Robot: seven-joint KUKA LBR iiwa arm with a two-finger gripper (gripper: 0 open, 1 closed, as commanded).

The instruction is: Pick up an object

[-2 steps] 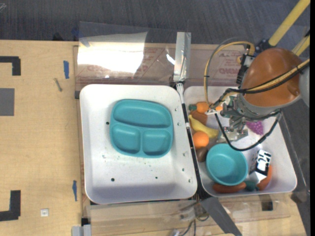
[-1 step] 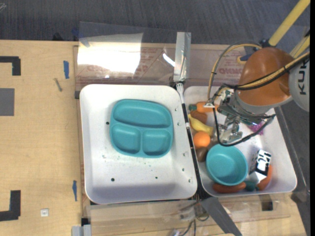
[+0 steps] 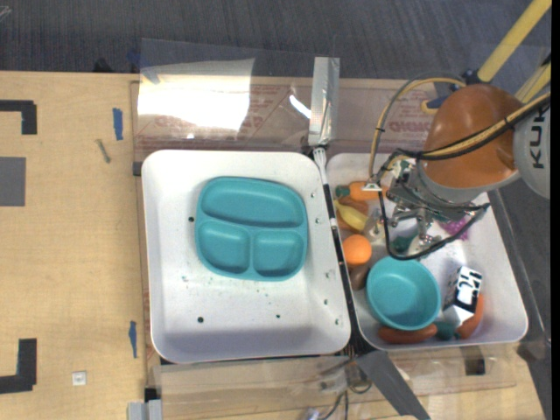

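Crowding the right white bin [image 3: 512, 274] near the table's right edge, a teal plastic bowl [image 3: 402, 292] and round orange ball [image 3: 356, 250] are risking a glancing miss beneath the gripper [image 3: 404, 232], whose state I cannot tell.

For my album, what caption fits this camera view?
Robot hand low in the right bin above a teal bowl; teal divided plate in the left bin.

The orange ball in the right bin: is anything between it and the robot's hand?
Nothing visible lies between them. The hand hangs just right of the orange ball, with bare bin floor in the gap. A banana crowds it from above and the teal bowl from below.
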